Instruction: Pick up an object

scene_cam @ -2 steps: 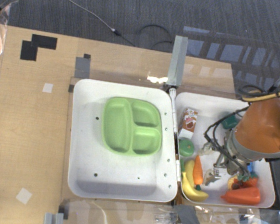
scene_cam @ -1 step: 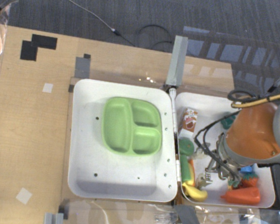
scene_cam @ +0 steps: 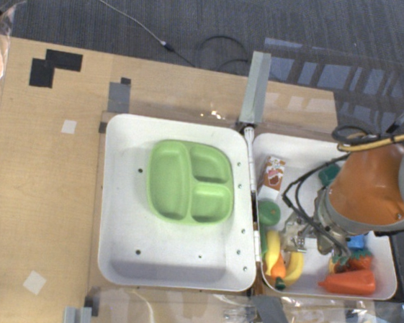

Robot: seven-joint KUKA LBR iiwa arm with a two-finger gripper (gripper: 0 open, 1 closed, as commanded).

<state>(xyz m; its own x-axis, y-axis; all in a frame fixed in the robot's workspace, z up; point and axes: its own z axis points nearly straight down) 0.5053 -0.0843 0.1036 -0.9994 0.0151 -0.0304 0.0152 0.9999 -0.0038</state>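
My gripper [scene_cam: 304,237] hangs low over the middle of the right bin [scene_cam: 389,287], under the orange wrist band [scene_cam: 369,187]. Just below and left of it lie a yellow banana [scene_cam: 272,249] and a second yellow piece [scene_cam: 294,266]. A green round object [scene_cam: 268,214] sits to the gripper's left, and a brown and white packet [scene_cam: 274,174] lies at the bin's far left. An orange carrot [scene_cam: 348,282] rests along the near right side, with a blue item [scene_cam: 358,244] beside the wrist. The arm hides part of the bin's contents.
The left bin [scene_cam: 115,256] holds a green divided plate [scene_cam: 189,182]. A teal object [scene_cam: 327,173] peeks out behind the arm. Cables [scene_cam: 300,186] loop beside the wrist. A grey post [scene_cam: 254,91] stands behind the bins' shared wall.
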